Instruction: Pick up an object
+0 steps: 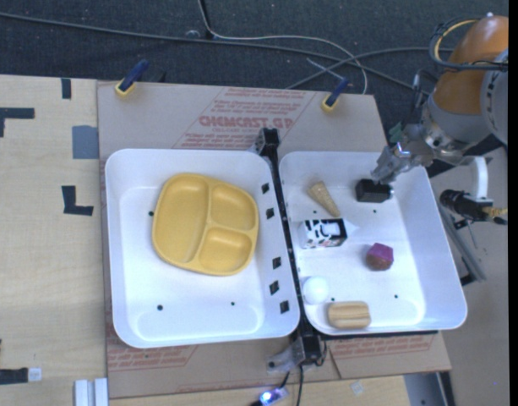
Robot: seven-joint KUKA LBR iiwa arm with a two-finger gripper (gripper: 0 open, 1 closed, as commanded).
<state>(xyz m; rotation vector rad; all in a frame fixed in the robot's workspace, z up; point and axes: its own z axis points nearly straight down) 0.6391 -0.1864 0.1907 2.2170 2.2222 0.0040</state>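
We see a pale wood worktop (39, 252) with black tape marks (71, 200) on its left side. A printed brown cardboard sheet (242, 121) lies on it, held at the far edge by two yellow-and-blue clamps (132, 78). Beyond, dark grey carpet floor (89, 24) crossed by thin cables (204, 11). Light is even.

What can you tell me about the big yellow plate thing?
The yellow plate looks like smooth plastic, roundish with soft corners. Raised ridges split it into three sections: one long one on its left and two smaller ones on its right. It lies flat, slightly turned, in the left bin, resting on the bin's white floor. Nothing sits in it or leans on it.
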